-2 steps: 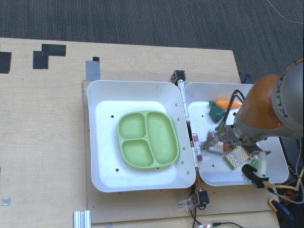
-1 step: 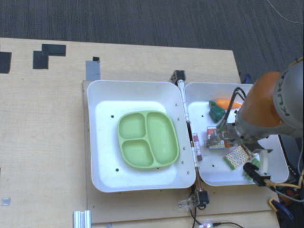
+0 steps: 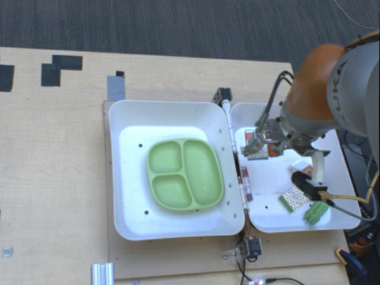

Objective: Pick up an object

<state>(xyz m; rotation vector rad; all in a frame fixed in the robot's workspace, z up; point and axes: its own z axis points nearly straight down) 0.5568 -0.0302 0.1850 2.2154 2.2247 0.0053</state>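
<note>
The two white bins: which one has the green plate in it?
The left bin holds the green divided plate; the right bin, under the arm, has small things.

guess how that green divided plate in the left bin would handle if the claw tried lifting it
The green divided plate looks moulded and rigid, so it probably won't flop. It lies flat and wide, so it's unlikely to roll or tip. Its smooth, low rim may slip from a pinch.
</note>
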